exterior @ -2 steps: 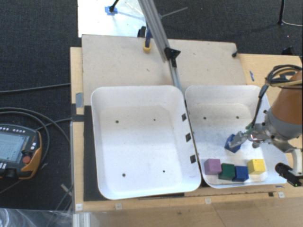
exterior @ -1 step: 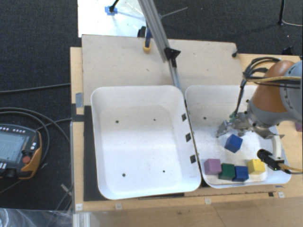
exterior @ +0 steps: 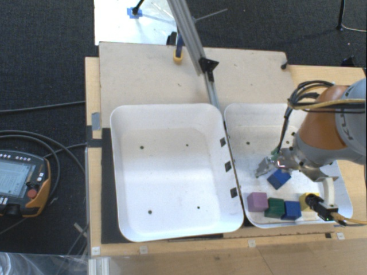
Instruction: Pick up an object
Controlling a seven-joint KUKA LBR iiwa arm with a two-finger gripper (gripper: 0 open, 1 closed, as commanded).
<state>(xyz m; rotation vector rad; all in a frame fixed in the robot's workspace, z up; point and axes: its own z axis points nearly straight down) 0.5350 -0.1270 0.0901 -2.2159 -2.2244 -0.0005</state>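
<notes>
View from above of a wooden bench [exterior: 172, 256] carrying two shallow white bins side by side. Nearest the viewer, along the front wall of the right bin [exterior: 258, 133], three small blocks sit in a row: a purple block [exterior: 257, 201] on the left, a green block [exterior: 275, 207] in the middle, and a blue block [exterior: 292, 209] on the right. The green and blue ones touch; the purple one is just beside the green.

A little farther back in the same bin lies a tilted blue cube [exterior: 279, 179], apart from the row. The gripper [exterior: 266, 168] is low in the bin, right at the cube's far left edge. It is not possible to tell whether the gripper is open or closed, or whether it has hold of the cube. The grey arm [exterior: 321, 133] with its orange band reaches in from the right.

The left bin [exterior: 166, 171] has a bare white floor with a few small dark dots.

Beyond the bins is a pale board [exterior: 149, 73], crossed by a slanted metal pole [exterior: 186, 24]. On the dark floor to the left rests a handheld control pendant [exterior: 20, 182] with a cable
</notes>
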